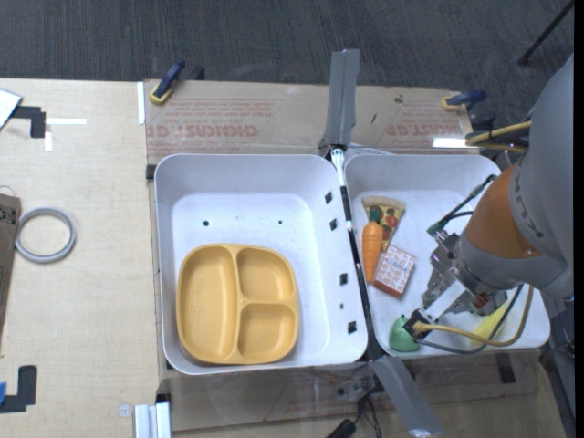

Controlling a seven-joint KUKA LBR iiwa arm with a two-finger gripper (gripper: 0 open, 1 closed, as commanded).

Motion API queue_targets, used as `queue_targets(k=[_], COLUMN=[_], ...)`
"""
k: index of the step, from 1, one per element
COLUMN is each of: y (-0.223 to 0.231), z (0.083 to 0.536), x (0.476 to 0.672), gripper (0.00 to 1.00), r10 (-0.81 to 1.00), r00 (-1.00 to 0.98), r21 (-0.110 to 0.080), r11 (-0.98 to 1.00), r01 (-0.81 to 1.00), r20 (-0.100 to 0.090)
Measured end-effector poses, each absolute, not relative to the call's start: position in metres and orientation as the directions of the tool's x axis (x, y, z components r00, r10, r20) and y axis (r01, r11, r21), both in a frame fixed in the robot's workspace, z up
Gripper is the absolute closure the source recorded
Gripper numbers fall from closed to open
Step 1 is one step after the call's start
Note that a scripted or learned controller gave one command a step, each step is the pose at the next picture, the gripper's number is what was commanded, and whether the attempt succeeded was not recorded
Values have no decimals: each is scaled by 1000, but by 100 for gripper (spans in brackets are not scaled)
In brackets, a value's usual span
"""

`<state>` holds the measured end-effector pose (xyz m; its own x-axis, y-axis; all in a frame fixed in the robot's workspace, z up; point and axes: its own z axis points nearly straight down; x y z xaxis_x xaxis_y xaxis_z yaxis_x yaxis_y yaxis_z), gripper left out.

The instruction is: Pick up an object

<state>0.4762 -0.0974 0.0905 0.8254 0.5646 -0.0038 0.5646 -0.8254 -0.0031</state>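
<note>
No pickup seems done yet: the gripper (440, 281) hangs low in the right bin (429, 199) near the carrot (371, 245), box (394, 271) and green lump (401, 337), and I cannot tell whether it is spread or pressed together.

Arm (557, 153): broad rounded link, matte light grey, smooth shell, no legible markings. Orange band (497, 219) wraps it above the wrist, curved and slightly glossy. Wrist section (497, 267) below the band is darker grey and cylindrical. Thin dark cable (464, 204) runs across the band's edge toward the tip. Housing of the jaws: bare silvery metal, angular. Screws and finer detail too blurred to tell.
</note>
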Motion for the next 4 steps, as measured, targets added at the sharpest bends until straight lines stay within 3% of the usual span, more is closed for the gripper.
queue_targets(k=[1, 2, 3, 4], y=[-109, -165, -84, -53], z=[172, 327, 263, 216], x=[493, 550, 597, 619], gripper=[100, 100, 100, 100], r10=[822, 860, 927, 972], r00=[569, 511, 375, 233], r21=[-2, -2, -4, -4], r11=[-569, -511, -375, -233], r01=[822, 860, 927, 972], r20=[-2, -3, -3, -3])
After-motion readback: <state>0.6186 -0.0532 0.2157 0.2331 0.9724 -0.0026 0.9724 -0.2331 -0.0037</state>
